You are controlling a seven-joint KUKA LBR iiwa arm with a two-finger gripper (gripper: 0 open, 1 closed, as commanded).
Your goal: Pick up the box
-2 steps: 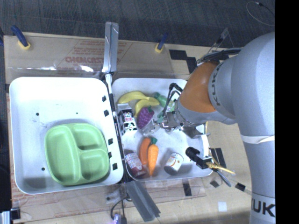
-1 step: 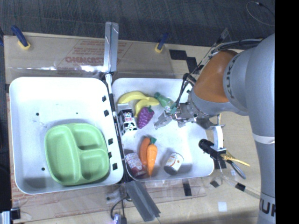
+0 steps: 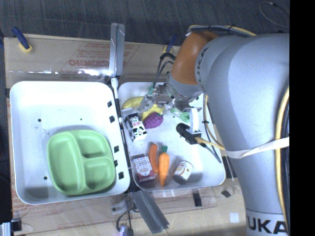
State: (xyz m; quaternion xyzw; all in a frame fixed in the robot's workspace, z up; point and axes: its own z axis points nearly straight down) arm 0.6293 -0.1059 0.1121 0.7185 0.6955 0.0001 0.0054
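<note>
The hand (image 3: 160,100), its grip state hidden from me, hangs low in the right bin (image 3: 216,173), while the small red box (image 3: 142,167) lies well toward its front edge, upright-long beside the carrots (image 3: 159,162).

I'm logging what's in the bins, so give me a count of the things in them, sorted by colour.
Orange: 2, the two carrots
Yellow: 1, banana
Purple: 1, grapes
Green: 1, divided tray
Red: 1, box
White and black: 1, cow-print carton
White: 1, small container
Total: 8
</note>
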